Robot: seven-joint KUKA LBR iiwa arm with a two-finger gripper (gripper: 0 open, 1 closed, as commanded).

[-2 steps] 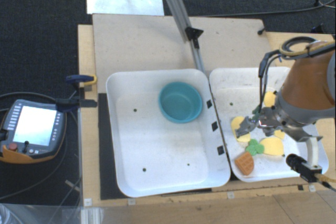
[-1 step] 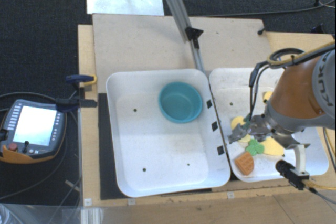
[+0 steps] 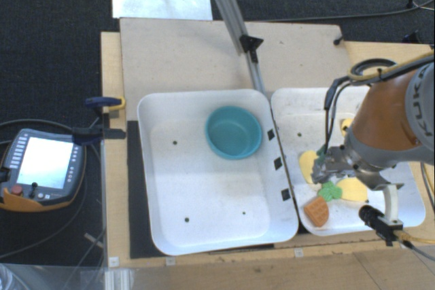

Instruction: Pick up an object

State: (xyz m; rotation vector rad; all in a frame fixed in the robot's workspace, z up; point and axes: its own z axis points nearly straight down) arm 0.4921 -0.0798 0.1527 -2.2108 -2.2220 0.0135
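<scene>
In the right bin (image 3: 292, 105) my gripper (image 3: 327, 175) reaches down among a cluster of small objects. A green object (image 3: 330, 191) lies right under the gripper tip. Yellow pieces (image 3: 308, 163) sit to its left and another yellow piece (image 3: 353, 190) to its right. An orange-brown waffle-like object (image 3: 316, 212) lies near the bin's front edge. A teal bowl (image 3: 234, 132) rests upright in the left bin (image 3: 170, 214). The arm's orange band (image 3: 384, 115) hides much of the right bin's far side.
A metal pole (image 3: 231, 7) slants over the bench behind the bins. A teach pendant (image 3: 41, 166) lies off the bench to the left. A blue clamp (image 3: 105, 103) grips the bench's left edge. Black clips (image 3: 277, 163) sit along the divide between bins.
</scene>
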